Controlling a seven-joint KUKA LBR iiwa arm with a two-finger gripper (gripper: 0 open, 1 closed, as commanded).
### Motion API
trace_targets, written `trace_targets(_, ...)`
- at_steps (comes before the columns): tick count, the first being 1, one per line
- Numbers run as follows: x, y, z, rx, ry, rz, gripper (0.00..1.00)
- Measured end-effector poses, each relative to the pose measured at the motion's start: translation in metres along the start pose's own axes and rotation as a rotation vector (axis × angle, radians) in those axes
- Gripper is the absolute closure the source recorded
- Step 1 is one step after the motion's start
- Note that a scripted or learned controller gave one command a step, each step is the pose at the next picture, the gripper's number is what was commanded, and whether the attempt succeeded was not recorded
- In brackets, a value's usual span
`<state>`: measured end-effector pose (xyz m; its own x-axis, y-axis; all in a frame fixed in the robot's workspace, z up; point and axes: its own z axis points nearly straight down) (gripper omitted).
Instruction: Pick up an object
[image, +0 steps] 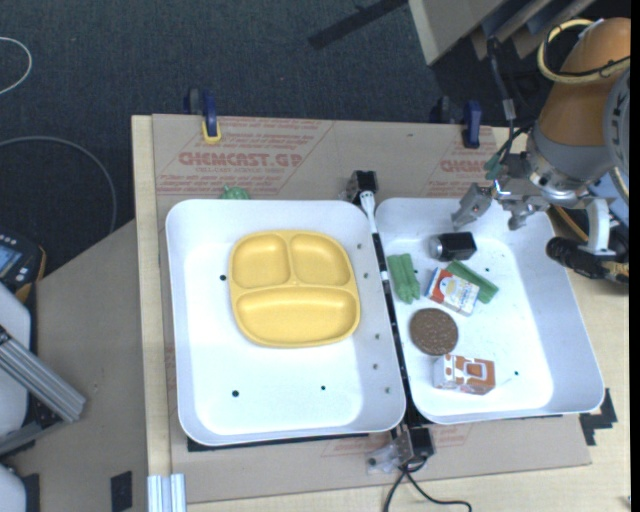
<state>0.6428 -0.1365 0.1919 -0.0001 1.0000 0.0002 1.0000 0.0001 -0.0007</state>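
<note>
Glossy yellow plastic tray (294, 288), smooth white plastic bins (200, 330), matt cardboard sheet (300, 150)

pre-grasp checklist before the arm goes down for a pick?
1. Tool over the right bin, above its far edge: ok.
2. Tool free of cargo, nothing seen between its fingers: ok.
3. Fingers spread for a grasp: ok, they look open.
4. Nearest target, the black cylinder, lies just below the tool with bare floor around it: ok.
5. Green block hugs the bin wall, awkward pick: not ok.
6. Height of the tool above the bin floor: cannot tell.
</note>
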Motion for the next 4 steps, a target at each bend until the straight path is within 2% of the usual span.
trace_targets(1, 0.003, 0.024, 0.112, 0.003, 0.001, -0.003, 0.00)
trace_targets(2, 0.002, 0.025, 0.096, -0.004, -0.001, -0.002, 1.00)
trace_targets(4, 0.002, 0.026, 0.075, -0.009, -0.004, -0.004, 1.00)
